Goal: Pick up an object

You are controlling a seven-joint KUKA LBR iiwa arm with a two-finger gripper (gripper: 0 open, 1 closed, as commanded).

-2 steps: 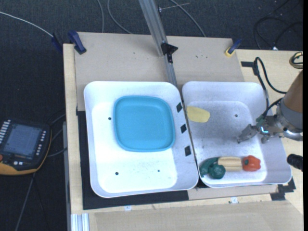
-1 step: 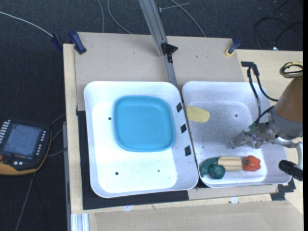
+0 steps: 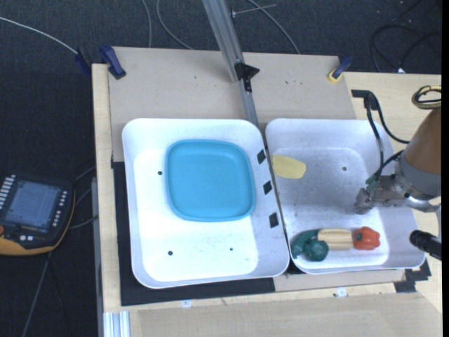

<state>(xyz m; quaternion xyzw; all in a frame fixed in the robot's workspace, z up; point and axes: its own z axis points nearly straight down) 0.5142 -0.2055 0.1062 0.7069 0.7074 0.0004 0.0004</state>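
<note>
Arm enters from 3 o'clock; gripper (image 3: 366, 199) low over the right bin (image 3: 319, 142), toward its 3 o'clock side, above bare floor. Jaw state: cannot tell at this angle. Nothing seen between them. Objects in that bin: yellow piece (image 3: 289, 166) at 10 o'clock; along the 6 o'clock wall, green item (image 3: 310, 247), touching a tan cylinder (image 3: 334, 239), then a red item (image 3: 365, 239) just below the gripper. Left bin (image 3: 144, 209) holds a blue plate (image 3: 210, 180), centred.
</note>
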